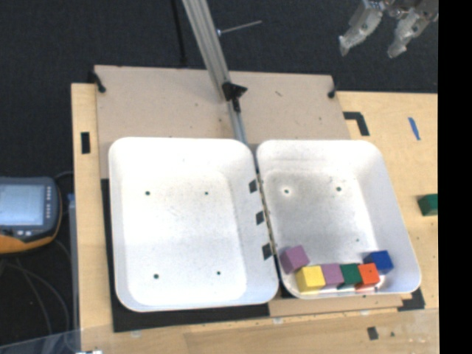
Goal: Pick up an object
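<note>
Seen from above at a slant, a pale worktop (383, 330) carries two shallow white bins side by side. The left bin (184, 220) shows just its speckled floor. The right bin (332, 198) holds a cluster of small blocks pushed against its near edge, toward its near right corner.

Among them, a purple block (294, 257) sits nearest the wall between the bins, tilted a little. Just beside it lies a yellow block (310, 277), then a second, paler purple one (332, 274), a green one (349, 274), an orange one (368, 274) and a blue one (378, 260). They touch or nearly touch in a short row.

The end effector (383, 35) hangs at the far right, beyond the worktop's far edge, over dark floor and well apart from both bins. Its two pale fingers (359, 26) are spread wide with nothing between them.

Judging from this, the pick has not begun; the step in hand is the approach. The next move calls for travel to the right bin's near edge, then a descent onto one block. The tilted purple block, standing slightly off from the row, looks the easiest to straddle; the bin wall and crowded neighbours could foul the fingers.
</note>
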